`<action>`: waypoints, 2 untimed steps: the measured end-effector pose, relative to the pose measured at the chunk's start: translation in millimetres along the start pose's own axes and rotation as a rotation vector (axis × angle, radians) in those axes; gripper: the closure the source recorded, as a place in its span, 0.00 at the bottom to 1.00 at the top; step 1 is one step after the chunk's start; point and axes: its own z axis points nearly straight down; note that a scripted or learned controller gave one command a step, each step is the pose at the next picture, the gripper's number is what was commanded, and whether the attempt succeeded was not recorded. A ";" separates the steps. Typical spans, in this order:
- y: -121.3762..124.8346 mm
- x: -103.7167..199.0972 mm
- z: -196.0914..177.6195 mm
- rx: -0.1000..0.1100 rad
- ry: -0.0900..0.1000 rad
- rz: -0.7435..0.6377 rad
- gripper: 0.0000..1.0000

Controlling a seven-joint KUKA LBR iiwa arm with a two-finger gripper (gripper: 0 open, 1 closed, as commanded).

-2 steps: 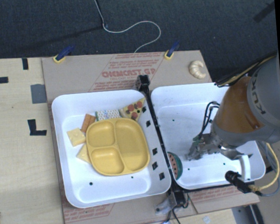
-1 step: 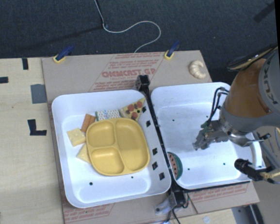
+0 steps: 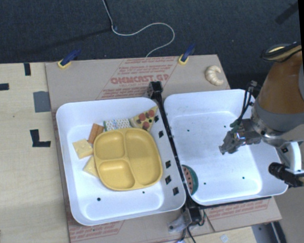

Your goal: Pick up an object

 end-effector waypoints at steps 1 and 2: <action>0.1 0.7 -11.9 0.004 0.001 0.000 1.00; 13.7 47.9 -16.5 0.005 0.002 -0.005 1.00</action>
